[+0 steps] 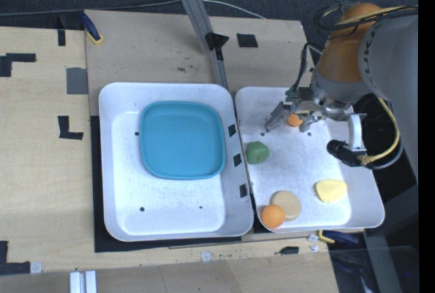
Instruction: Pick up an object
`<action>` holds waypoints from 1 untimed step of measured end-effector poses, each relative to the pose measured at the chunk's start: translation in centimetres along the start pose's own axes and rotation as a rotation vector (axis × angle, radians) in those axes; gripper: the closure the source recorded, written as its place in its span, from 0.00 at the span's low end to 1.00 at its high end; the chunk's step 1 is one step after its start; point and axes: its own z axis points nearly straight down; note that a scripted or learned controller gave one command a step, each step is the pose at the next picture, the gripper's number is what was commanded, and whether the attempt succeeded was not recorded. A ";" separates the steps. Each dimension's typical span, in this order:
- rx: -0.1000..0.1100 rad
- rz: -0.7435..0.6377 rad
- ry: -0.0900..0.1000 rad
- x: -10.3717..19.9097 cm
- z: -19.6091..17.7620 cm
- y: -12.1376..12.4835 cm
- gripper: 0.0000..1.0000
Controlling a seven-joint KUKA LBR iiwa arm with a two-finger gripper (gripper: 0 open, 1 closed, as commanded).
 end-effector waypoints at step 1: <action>-0.003 0.000 0.000 0.0 -1.2 0.1 1.00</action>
